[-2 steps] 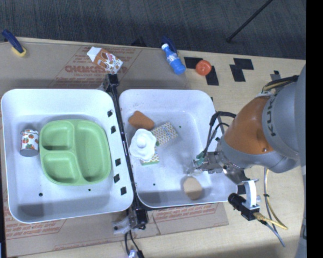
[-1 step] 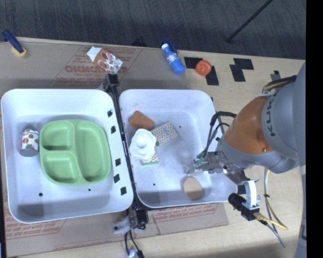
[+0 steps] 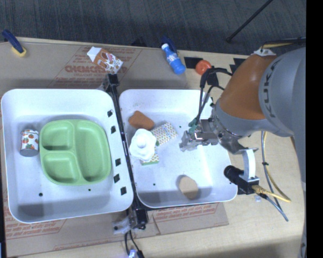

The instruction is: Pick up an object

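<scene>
A: Where is the end effector [image 3: 189,142]?

B: Over the right bin [image 3: 167,98], near its right side, above bare floor. Whether it is released or clenched, I cannot tell.

A: And the things to pick?

B: To its left: a patterned packet [image 3: 164,132], a white bottle [image 3: 142,144], an orange-brown piece [image 3: 141,120]. A tan round piece [image 3: 189,186] lies near the front wall.

A: The left bin [image 3: 21,98]?

B: A green divided plate [image 3: 75,151], a small can [image 3: 29,142] beside it.
</scene>
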